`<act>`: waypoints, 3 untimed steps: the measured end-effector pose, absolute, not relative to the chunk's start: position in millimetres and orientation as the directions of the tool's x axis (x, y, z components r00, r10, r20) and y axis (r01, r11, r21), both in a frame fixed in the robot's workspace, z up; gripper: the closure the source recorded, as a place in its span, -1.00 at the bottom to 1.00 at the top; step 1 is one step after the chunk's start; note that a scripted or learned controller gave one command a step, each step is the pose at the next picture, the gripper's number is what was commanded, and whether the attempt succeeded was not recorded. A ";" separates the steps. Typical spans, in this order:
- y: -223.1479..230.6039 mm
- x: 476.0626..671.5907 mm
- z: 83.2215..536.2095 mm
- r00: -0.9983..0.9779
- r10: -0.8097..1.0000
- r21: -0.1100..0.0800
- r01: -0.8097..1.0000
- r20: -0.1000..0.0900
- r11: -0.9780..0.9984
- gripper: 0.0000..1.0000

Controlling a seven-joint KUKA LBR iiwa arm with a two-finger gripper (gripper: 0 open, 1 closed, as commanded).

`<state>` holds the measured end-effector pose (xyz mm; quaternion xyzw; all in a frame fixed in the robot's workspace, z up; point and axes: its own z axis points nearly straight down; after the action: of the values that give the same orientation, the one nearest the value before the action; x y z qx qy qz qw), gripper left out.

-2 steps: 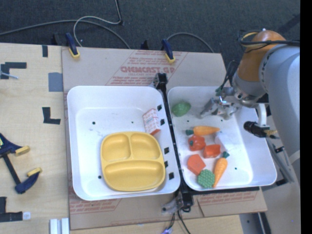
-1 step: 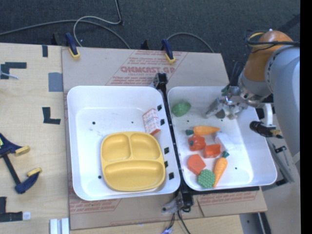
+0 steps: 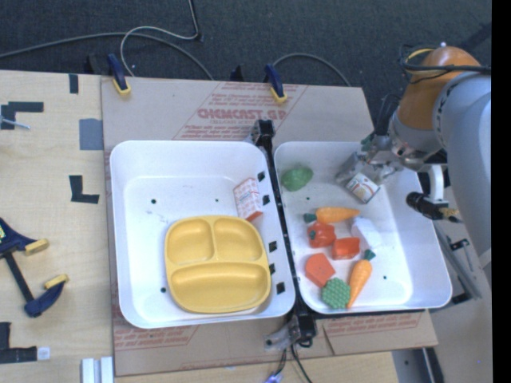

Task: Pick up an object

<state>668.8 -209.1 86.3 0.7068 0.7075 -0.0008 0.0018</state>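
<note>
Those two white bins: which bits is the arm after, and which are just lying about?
Job:
gripper
toy carrot
green ball
red blocks
small carton

Lying about:
yellow tray
blue clamps
cables

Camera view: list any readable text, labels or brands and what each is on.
"CHEMCAST GP": red print on the brown cardboard sheet under the bins, behind the left bin.
Smaller red lines around that logo: too blurred to read.
Small carton in the left bin: red and white print, too small to read.
Small can by the gripper in the right bin: label too blurred to read.
</note>
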 end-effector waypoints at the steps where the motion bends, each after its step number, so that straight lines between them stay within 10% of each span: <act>1: -208.8 669.8 96.9 -0.002 1.000 0.004 1.000 -0.006 0.002 1.00; 2: -208.7 669.7 96.6 -0.002 1.000 0.004 1.000 -0.006 0.003 -1.00; 3: -179.6 627.2 86.8 -0.001 1.000 0.003 1.000 -0.003 0.001 -1.00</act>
<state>627.2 -179.6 86.8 0.7068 0.7074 0.0002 0.0020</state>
